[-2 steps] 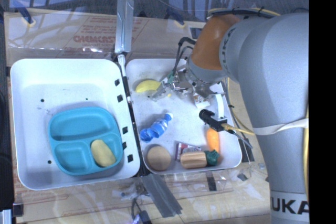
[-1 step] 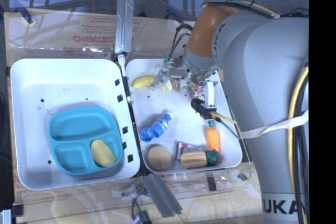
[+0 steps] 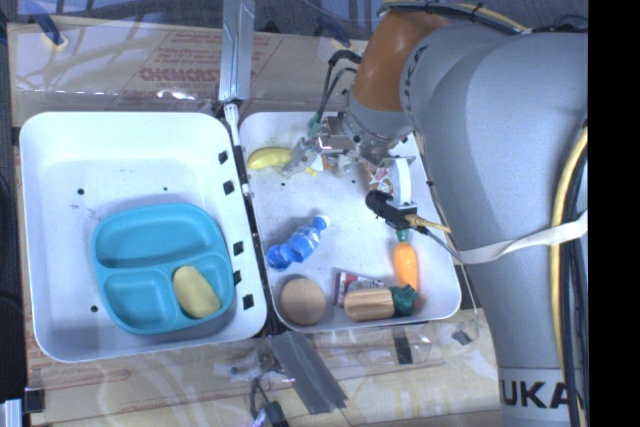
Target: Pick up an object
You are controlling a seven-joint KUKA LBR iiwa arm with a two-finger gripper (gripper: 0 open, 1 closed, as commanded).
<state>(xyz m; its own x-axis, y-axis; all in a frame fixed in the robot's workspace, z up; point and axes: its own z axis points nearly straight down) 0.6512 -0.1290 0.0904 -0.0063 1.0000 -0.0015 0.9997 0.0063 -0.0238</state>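
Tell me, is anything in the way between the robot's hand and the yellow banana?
Nothing visible stands in the way. The hand sits low in the right bin, right beside the banana, with only bare white floor between them. The blue bottle and carrot lie apart, nearer the front.

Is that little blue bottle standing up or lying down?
Lying down: the blue bottle rests on its side on the right bin's floor, cap pointing up-right.

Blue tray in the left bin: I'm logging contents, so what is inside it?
The blue tray holds one yellow potato-shaped object in its lower right compartment. The other compartments show bare blue plastic. Whatever lies beneath that object is covered.
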